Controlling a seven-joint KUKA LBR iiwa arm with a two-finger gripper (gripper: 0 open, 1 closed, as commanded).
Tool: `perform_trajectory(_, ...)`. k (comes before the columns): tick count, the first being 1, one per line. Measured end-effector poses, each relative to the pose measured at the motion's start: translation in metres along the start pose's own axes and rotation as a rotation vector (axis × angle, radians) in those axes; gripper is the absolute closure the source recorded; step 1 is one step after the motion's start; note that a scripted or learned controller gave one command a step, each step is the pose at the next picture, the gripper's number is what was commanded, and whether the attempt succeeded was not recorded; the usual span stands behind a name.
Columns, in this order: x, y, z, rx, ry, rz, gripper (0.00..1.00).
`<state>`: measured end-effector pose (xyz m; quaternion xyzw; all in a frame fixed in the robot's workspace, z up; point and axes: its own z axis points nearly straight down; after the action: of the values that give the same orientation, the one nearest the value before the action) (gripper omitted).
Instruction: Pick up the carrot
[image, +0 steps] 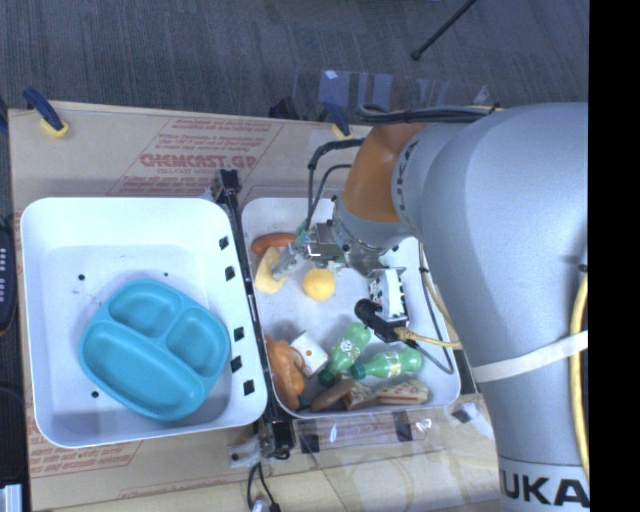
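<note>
An orange, elongated carrot (271, 243) lies at the far left corner of the right bin (443, 385). The gripper (297, 254) hangs low in that bin, just right of the carrot and over its near end. Whether it touches the carrot is unclear. A pale yellow piece (267, 274) lies just below the gripper's tip. The wrist and orange band (377, 185) hide the bin's far right part.
A yellow round fruit (319, 285) sits right of the gripper. Nearer the front lie a brown bun (285, 368), a white cube (310, 352), two green bottles (349, 346) and flat food items. The left bin (40, 240) holds a blue divided plate (155, 345).
</note>
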<state>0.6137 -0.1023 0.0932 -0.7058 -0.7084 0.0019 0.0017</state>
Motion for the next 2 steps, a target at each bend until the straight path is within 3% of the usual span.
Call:
perform_trajectory(1, -0.040, -0.067, 0.002, 0.005, 0.000, -0.033, 0.00)
perform_trajectory(2, 0.006, -0.105, 0.002, 0.000, 0.002, 0.076, 0.00)
